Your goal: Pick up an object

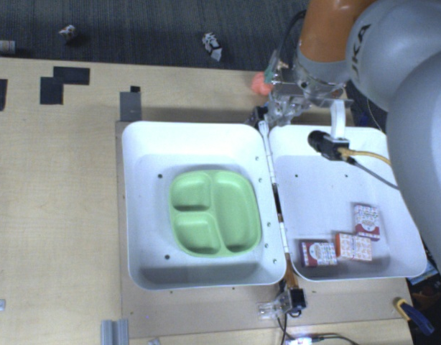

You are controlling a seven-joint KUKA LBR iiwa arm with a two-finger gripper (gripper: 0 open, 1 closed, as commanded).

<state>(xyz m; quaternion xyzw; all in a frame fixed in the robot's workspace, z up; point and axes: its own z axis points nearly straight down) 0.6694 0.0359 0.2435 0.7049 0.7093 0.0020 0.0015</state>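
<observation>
Pale wood makes up the counter (55, 214), on which two shallow white bins are set side by side, with dark carpet seen beyond its far edge. Black tape patches (62, 83) are stuck on the counter's far left part. The left bin (145, 149) is occupied by a green divided tray (215, 212), which lies flat near the middle with three compartments. In the right bin (314, 192), three small printed packets are gathered at the near side: a dark red packet (318, 252) closest to the dividing wall, an orange-red packet (355, 246) just beside it, and a white and red packet (366, 221) slightly farther back, close to the others. The grey arm (414, 77) is seen reaching in from the right, with its orange band (335, 20) above the wrist. The claw (289, 105) is positioned over the far end of the wall between the two bins, well apart from the packets. Whether it is open or closed cannot be told, and nothing is seen held by it. A black fitting with a yellow cable (368, 157) hangs over the right bin's far part.
</observation>
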